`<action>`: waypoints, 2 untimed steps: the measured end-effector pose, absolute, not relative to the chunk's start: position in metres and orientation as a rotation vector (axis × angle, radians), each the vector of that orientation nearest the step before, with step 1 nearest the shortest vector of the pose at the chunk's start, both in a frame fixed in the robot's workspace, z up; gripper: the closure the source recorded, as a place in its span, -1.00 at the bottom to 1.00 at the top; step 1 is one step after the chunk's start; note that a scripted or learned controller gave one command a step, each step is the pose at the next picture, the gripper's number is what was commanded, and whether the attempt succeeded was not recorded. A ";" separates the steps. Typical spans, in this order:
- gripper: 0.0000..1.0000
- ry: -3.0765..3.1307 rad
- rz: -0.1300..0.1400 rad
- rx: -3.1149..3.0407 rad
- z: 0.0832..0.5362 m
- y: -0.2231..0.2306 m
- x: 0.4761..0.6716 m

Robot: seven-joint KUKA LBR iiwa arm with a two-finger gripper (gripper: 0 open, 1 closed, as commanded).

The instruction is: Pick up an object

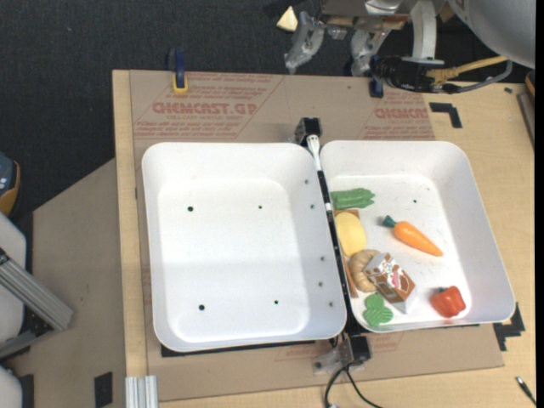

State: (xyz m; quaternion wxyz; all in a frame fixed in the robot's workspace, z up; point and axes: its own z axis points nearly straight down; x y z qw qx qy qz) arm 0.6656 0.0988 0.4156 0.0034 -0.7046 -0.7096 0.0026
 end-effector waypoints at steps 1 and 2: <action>-1.00 -2.222 0.009 -2.213 0.344 0.146 0.665; -1.00 -2.234 -0.025 -2.219 0.483 0.196 0.636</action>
